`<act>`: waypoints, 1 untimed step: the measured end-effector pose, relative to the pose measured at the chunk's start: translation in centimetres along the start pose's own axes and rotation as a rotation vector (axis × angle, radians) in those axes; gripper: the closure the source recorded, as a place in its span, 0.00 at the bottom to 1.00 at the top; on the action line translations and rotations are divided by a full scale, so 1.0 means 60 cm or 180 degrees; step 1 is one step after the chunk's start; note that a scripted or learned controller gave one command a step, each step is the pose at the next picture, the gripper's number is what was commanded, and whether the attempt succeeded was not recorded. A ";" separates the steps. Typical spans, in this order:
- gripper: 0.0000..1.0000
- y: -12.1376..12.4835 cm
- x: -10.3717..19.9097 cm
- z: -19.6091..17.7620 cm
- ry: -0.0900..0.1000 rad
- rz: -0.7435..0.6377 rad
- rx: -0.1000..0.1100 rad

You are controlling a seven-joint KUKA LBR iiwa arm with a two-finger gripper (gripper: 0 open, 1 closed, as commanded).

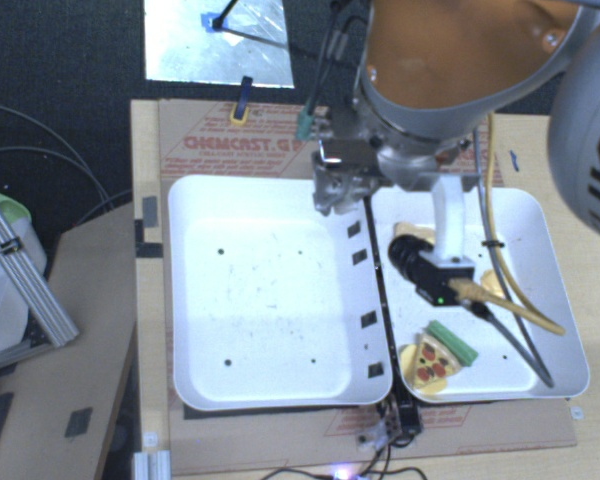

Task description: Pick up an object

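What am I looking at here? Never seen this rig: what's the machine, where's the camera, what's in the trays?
One fixed camera looks down at a slant. The big grey and orange thing is a robot arm reaching in from the right. Its working end hangs over the far end of the line where the left bin meets the right bin. The right bin's near corner holds a toy pizza slice and a green block. The job is picking up an object. Whether anything is held cannot be told here.
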State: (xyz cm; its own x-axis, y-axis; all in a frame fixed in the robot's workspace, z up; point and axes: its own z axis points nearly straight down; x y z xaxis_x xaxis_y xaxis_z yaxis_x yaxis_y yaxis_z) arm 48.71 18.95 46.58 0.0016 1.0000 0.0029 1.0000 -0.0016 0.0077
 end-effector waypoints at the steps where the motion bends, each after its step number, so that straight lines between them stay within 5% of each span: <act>1: 1.00 0.017 -0.023 0.340 -0.0027 0.0001 0.0067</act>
State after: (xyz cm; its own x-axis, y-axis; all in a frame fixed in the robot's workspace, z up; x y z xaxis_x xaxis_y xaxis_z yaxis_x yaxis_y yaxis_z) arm 49.86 17.60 26.16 0.0019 1.0000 -0.0055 0.9999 -0.0020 -0.0133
